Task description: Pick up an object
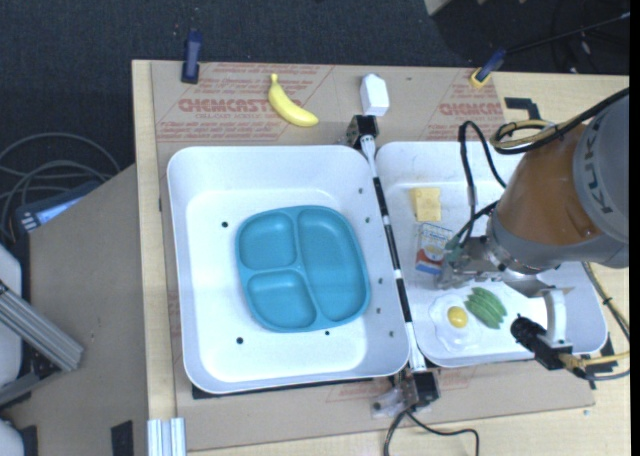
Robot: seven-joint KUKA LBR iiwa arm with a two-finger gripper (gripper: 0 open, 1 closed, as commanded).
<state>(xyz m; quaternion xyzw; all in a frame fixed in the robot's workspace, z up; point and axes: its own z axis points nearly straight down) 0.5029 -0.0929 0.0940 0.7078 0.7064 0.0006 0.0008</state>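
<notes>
In the right bin (585, 329), gripper (462, 262) state unclear, perhaps above fried egg (455, 319), green pod (486, 306) beside.

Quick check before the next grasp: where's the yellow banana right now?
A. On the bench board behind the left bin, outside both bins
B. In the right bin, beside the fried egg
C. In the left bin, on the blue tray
A: the banana lies on the printed board beyond the left bin, outside both bins.
</notes>
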